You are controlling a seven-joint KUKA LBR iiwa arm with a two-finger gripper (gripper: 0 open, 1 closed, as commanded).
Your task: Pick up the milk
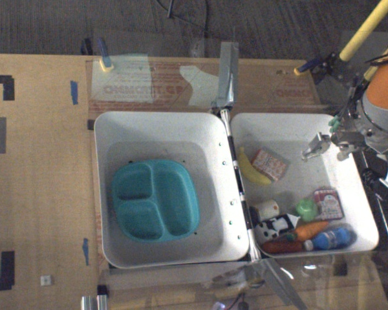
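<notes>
The milk [277,227] is a small carton with black-and-white cow patches, lying on its side near the front edge of the right bin [291,131]. My gripper [327,149] hangs over the far right part of that bin, well behind and to the right of the milk. Its two fingers are open with nothing between them. The arm's orange band [383,86] shows at the right edge.
Around the milk lie a cream cup [267,208], a carrot [312,229], a red item [282,245], a blue bottle [330,239] and a green piece [305,208]. A banana [251,168] and a pink box [269,164] lie farther back. The left bin [116,131] holds a teal divided plate [155,199].
</notes>
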